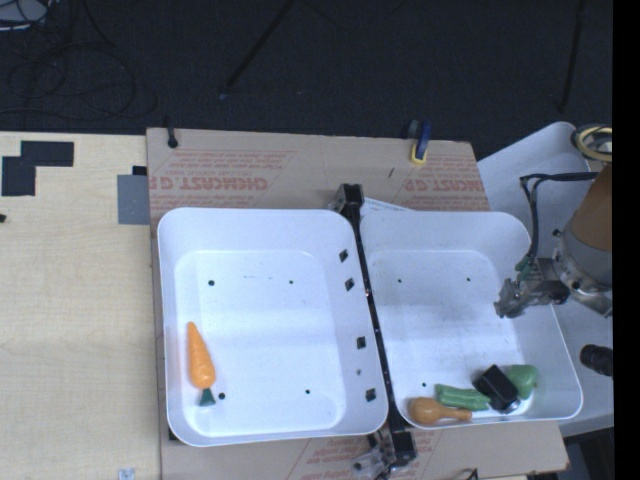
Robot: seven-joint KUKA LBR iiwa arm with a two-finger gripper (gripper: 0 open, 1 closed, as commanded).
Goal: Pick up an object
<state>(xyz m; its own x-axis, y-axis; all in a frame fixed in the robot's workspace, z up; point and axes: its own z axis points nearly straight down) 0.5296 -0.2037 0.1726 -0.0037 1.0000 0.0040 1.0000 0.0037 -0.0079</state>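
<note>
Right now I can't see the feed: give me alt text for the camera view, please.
The gripper hangs over the right side of the right bin, apart from the objects. Along that bin's near edge lie a green toy, a black block and an orange-brown pear-shaped toy. A toy carrot lies at the left bin's near-left.

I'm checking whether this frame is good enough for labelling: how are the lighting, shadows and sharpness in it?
Camera view: lighting is even, and both white bins read bright without hard glare; a soft shadow band crosses the left bin's floor. The carrot is fairly crisp. The gripper at the right bin's edge is small and murky, so its fingers cannot be read. The background behind the bench is very dark.
</note>
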